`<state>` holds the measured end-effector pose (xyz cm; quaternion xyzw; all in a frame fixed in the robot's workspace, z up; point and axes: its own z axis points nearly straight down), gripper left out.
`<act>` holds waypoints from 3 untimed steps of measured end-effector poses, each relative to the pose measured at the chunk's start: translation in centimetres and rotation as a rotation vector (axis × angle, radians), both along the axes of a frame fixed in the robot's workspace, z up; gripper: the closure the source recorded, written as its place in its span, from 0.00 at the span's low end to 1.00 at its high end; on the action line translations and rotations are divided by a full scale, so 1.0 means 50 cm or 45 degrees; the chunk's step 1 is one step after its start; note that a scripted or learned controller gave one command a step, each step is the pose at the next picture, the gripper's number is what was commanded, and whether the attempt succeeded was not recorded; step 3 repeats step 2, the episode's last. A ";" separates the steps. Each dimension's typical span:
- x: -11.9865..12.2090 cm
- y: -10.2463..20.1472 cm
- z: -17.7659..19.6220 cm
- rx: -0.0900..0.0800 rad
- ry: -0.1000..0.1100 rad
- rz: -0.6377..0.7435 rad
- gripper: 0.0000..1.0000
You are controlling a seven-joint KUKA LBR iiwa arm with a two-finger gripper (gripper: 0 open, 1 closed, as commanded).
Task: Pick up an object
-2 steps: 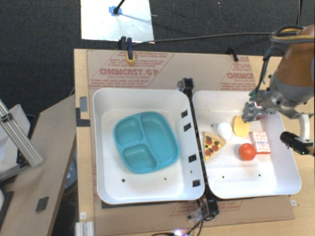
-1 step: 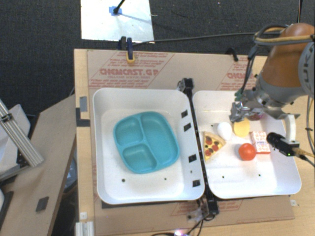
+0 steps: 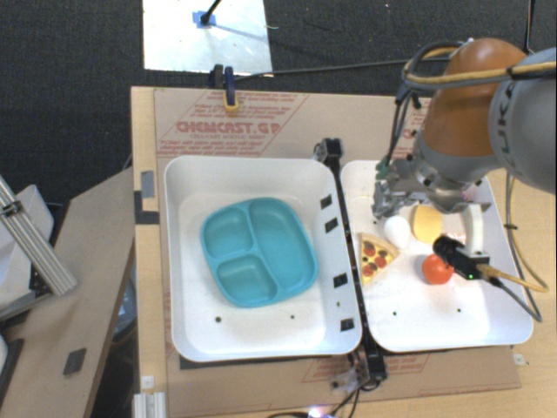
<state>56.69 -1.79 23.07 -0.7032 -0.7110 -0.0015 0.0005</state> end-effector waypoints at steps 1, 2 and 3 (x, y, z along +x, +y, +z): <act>-0.027 0.113 -0.017 0.000 0.003 -0.001 1.00; -0.031 0.243 -0.013 0.001 0.000 0.001 1.00; -0.031 0.243 -0.013 0.001 0.000 0.001 1.00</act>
